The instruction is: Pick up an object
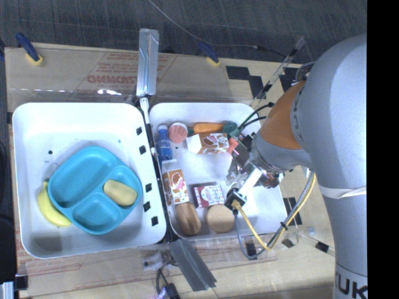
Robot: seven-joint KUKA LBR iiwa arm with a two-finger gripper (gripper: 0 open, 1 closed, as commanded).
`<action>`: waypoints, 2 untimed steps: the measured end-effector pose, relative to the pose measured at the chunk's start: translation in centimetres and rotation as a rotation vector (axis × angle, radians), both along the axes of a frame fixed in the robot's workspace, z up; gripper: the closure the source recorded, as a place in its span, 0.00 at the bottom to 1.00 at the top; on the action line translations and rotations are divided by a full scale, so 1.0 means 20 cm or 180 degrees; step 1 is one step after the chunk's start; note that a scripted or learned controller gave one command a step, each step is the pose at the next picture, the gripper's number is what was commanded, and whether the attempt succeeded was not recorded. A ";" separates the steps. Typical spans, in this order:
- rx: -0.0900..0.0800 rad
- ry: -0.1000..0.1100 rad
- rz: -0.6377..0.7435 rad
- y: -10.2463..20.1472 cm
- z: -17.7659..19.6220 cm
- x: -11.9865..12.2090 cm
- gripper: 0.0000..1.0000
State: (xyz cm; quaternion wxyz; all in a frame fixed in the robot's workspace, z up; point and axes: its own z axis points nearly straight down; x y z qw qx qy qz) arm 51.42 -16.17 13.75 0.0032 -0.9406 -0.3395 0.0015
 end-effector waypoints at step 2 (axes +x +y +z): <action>-0.0013 -0.0030 0.0058 0.17 0.73 0.24 1.00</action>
